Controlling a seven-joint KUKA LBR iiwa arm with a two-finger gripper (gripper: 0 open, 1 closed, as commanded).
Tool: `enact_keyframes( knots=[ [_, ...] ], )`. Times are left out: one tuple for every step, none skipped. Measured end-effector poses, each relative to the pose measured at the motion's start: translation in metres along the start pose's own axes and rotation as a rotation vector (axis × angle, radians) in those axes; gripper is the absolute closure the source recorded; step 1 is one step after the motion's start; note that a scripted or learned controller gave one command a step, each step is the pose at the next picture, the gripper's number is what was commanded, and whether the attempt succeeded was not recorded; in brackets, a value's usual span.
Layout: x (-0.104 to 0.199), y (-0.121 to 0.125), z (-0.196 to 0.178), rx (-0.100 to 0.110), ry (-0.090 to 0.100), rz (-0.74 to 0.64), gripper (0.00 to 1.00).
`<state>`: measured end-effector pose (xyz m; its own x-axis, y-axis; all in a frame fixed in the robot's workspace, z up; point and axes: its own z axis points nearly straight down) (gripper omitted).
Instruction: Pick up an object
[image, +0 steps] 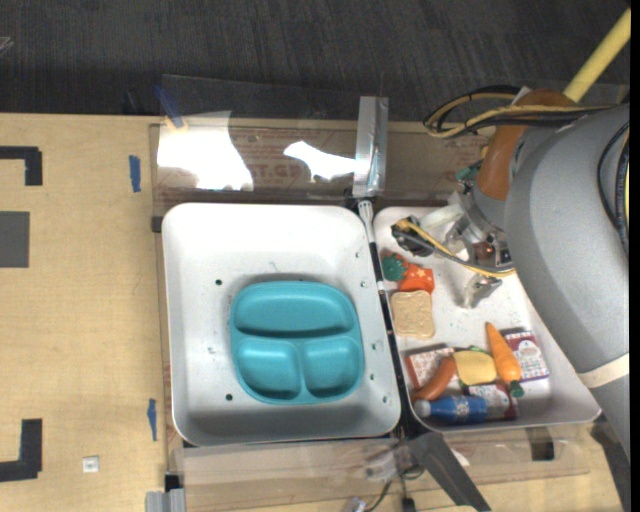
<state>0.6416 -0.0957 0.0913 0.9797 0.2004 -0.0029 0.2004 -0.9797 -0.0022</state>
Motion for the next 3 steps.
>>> enact_keyframes(
  knots=[
    [0.0,0.0,-0.01,0.001,0.0,-0.002,1.0],
    [0.0,0.0,-0.01,0.001,-0.001,-0.002,0.0],
    [0.031,-0.049,-0.098,-0.001,0.013,-0.004,0.0]
  ],
)
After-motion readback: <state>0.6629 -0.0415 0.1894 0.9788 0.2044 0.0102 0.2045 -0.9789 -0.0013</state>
